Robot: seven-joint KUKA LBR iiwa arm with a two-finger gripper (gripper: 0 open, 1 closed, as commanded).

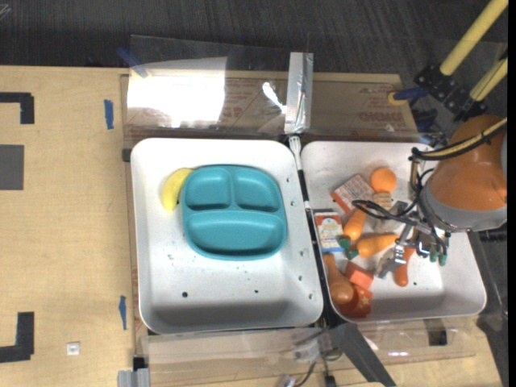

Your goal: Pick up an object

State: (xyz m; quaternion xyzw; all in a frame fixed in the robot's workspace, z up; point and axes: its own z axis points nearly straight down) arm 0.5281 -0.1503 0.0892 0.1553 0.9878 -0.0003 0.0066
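While the pincer (401, 258) hangs low over the right bin (463, 297), just beside an orange toy carrot (376, 245), I cannot tell its state; nothing looks lifted yet, so the pick remains undone.

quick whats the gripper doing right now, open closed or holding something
Gripper: low in the right bin among the toy food; whether it is open, closed or holding anything cannot be told from this view.
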